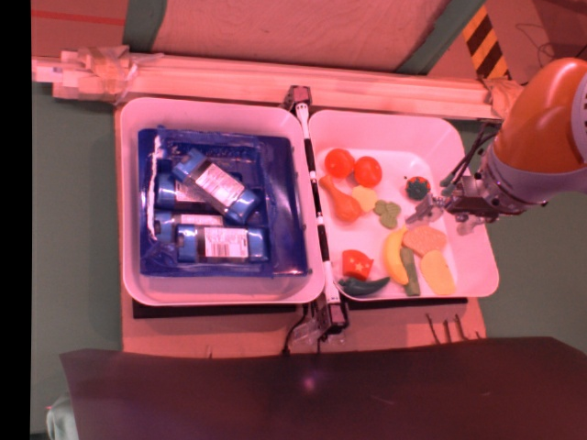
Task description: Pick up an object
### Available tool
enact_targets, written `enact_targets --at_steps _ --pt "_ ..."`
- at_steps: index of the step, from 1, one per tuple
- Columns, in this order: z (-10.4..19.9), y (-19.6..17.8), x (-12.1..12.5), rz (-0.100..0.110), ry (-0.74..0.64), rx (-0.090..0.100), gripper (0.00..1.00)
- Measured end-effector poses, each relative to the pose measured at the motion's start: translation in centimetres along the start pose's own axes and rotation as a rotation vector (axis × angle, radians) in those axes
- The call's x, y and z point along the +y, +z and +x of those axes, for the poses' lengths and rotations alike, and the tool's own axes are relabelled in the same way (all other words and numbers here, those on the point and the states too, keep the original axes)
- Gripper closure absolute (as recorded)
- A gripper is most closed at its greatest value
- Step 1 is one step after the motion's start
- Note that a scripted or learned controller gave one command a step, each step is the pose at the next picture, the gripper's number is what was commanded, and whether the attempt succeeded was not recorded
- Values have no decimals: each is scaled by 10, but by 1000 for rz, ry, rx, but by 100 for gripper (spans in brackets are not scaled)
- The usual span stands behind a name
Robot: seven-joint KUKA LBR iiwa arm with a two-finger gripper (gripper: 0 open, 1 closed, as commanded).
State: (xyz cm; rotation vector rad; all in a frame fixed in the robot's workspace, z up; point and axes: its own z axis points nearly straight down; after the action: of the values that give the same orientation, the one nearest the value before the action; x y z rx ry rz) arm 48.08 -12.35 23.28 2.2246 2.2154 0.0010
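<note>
From the overhead camera, the gripper hung over the right bin near its right wall; whether it was open or closed could not be told. Toy foods crowded that bin: two red tomatoes, an orange drumstick, a green cluster, a small dark round piece, a yellow banana, a tan piece just beneath the gripper and a red piece. The left bin held a blue tray with blue bottles.
</note>
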Motion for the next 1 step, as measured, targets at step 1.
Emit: enact_targets --at_steps 1 --pt "0 0 0 0 0 0 0"
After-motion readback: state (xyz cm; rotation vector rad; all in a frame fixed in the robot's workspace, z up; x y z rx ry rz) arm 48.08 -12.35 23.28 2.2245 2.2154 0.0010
